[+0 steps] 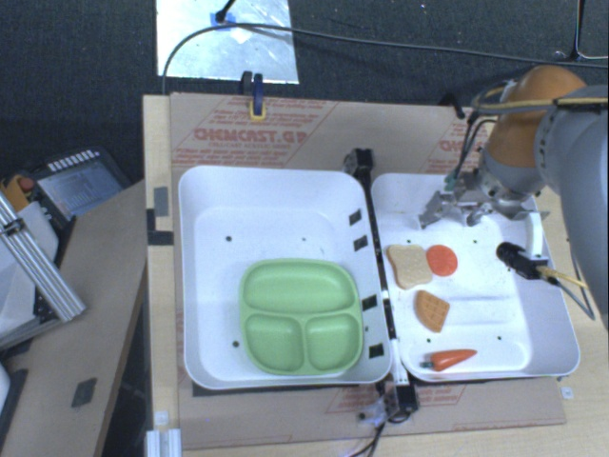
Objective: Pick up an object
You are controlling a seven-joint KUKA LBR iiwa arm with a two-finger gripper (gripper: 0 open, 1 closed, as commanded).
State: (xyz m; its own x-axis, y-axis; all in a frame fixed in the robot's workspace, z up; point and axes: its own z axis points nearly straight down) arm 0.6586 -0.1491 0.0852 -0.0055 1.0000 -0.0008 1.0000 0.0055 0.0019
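Scene from above, read from the bottom edge of the frame upward. Lowest in the right bin (561, 350) lies an orange carrot (449, 358). Above it is a tan waffle square (431, 309), level with the green divided plate (300, 314) in the left bin (205, 255). Next comes a pale bread slice (409, 265), with a red disc (441, 260) against its right edge, apparently touching. Farther up, near the bin's far wall, the tool (449, 219) hangs with fingers spread and nothing between them. Likely faults: every piece is flat and lies low on the bin floor, so the fingers may close above one or skid across it. A descent on the disc may also catch the bread, as the two sit so close. The disc is the likeliest target, being closest to the tool. It is small, round, thin and evenly red, probably a toy tomato slice, and lies mid-bin at centre right of the frame.
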